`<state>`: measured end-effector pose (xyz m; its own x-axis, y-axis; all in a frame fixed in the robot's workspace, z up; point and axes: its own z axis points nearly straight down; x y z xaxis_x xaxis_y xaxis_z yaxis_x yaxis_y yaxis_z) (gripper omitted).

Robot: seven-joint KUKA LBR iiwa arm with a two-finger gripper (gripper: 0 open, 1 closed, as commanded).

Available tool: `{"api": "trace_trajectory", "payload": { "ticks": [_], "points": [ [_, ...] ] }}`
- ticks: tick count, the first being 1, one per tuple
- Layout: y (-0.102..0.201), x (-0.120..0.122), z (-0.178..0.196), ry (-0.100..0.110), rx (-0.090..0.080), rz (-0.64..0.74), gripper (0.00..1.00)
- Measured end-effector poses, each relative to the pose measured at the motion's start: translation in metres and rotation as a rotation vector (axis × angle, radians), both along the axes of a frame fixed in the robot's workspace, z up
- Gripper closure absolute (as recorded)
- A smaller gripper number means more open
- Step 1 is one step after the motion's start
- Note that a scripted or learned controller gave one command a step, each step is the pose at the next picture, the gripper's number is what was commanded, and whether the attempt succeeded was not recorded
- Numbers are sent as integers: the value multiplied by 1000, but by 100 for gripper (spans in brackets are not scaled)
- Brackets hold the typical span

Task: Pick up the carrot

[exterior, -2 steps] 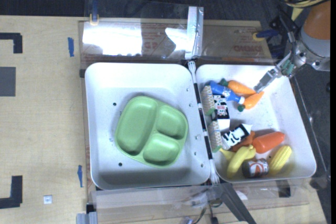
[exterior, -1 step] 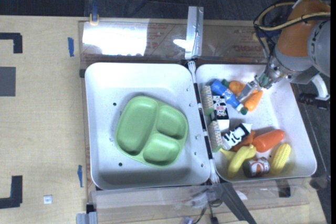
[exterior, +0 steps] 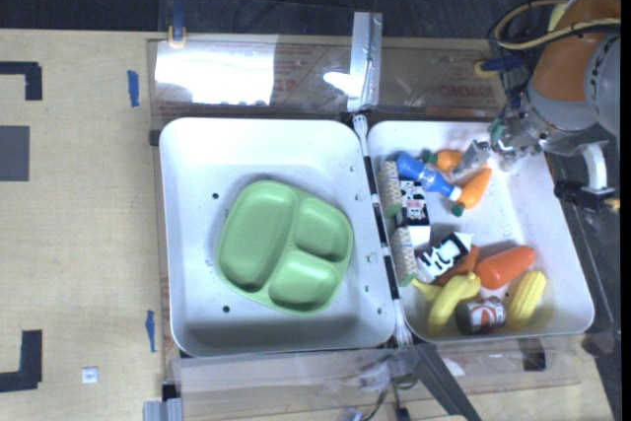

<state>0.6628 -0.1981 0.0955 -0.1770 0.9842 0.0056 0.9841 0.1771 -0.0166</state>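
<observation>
Your carrot [exterior: 474, 188] lies in the right bin [exterior: 570, 242], in its far half. It is a small orange taper, slanted, with its thin end pointing towards the lower left.

Just above and to the right of the carrot hangs the gripper [exterior: 496, 147], close over the carrot's thick end. You cannot tell from this view whether it touches the carrot, nor how wide it is set; nothing can be seen held in it. Up and to the right of the carrot you see the grey arm [exterior: 572, 99] with its orange band.

Touching the carrot's thin end, to its left, is a blue bottle [exterior: 425, 174] lying on its side. Just above and left of the carrot sits a small round orange piece [exterior: 449, 159].

Below the carrot, well apart from it, lies a larger orange vegetable [exterior: 507, 262]. Left of that is a black-and-white box [exterior: 441, 255]. Further below the carrot you find a yellow banana [exterior: 451, 300], a corn cob [exterior: 527, 297] and a small red-and-white can [exterior: 483, 315] between them.

Far to the left of the carrot, past the divider, the left bin [exterior: 187, 163] holds a green divided plate [exterior: 285, 245].
</observation>
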Motion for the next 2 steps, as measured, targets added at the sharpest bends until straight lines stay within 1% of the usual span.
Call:
{"api": "trace_trajectory", "payload": {
  "ticks": [1,2],
  "points": [
    [8,-31,-10,-18,0,256,0],
    [4,-5,-10,-17,0,189,0]
  ]
}}
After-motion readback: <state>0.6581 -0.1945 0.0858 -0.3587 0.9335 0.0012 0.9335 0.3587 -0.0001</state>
